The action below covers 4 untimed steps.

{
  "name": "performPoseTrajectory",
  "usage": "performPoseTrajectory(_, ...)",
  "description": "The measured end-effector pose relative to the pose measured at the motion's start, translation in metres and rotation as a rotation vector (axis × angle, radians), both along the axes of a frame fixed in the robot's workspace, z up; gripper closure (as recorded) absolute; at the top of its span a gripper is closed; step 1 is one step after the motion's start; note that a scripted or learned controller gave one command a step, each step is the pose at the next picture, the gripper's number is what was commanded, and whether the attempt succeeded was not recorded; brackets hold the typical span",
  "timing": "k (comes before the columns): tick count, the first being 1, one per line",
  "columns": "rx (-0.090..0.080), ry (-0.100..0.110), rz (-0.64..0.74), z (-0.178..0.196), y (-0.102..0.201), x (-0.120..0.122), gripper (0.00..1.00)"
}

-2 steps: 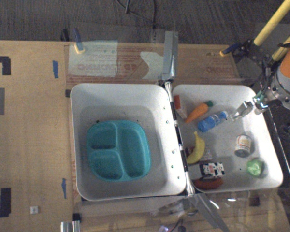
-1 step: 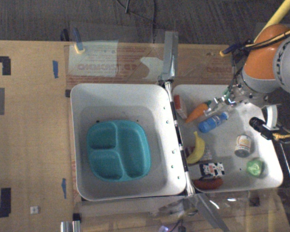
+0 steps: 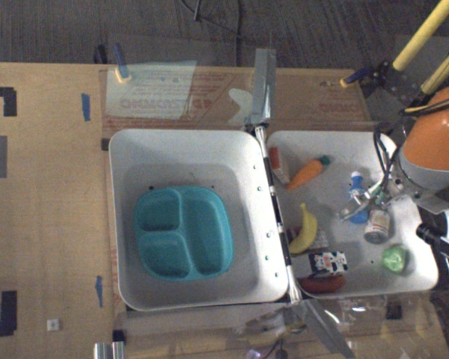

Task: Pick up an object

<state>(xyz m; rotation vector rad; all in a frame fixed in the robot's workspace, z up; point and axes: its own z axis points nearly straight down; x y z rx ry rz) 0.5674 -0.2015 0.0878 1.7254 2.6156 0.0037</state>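
The gripper point(image 3: 361, 204) hovers in the right bin point(image 3: 426, 275), jaws apparently open and empty, beside a small bottle point(image 3: 376, 226). Centring the fingers over one isolated object before closing should aid grasping.

bins 2 point(image 3: 127, 155) point(image 3: 426, 275) | tray 1 point(image 3: 182, 232) (teal) | banana 1 point(image 3: 306, 230) | carrot 1 point(image 3: 308, 171) | bottles 2 point(image 3: 376, 226) point(image 3: 356, 182)

Teal tray point(image 3: 182, 232), perhaps laminated sheet point(image 3: 153, 88)
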Motion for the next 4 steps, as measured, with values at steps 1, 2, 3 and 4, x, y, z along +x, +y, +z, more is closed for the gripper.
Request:
performPoseTrajectory(1,-0.005,-0.010,-0.005,0.013,-0.003,0.002,1.00)
performPoseTrajectory(2,0.000,0.001,0.090,0.036,-0.020,0.032,1.00)
performPoseTrajectory(3,0.005,0.042,-0.113,-0.001,-0.028,0.062,1.00)
performPoseTrajectory(4,0.001,0.002,-0.132,0.127,0.029,0.090,1.00)
